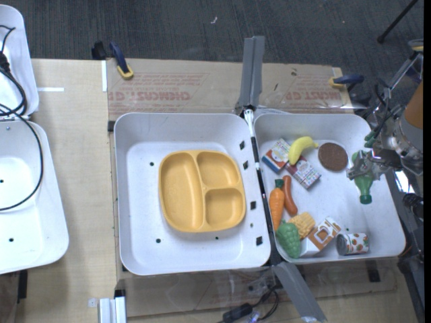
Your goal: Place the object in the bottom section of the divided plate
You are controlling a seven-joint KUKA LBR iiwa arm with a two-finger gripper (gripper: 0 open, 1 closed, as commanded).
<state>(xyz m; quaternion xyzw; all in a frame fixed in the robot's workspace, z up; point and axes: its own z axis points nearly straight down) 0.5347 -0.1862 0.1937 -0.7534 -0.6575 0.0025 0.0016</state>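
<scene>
A yellow divided plate (202,190) lies in the left bin (135,180), with one long section on its left and two smaller sections on its right; all three hold nothing. My gripper (363,165) is over the right edge of the right bin (384,247), far from the plate. A small green bottle (365,187) hangs from it, its top caught between the fingers and its body pointing down just above the bin floor.
The right bin holds a banana (301,147), a brown disc (333,156), small cartons (306,173), a carrot (277,206), a sausage (289,195), corn (303,224), a green vegetable (288,239) and a can (352,243). A raised divider (252,153) separates the bins.
</scene>
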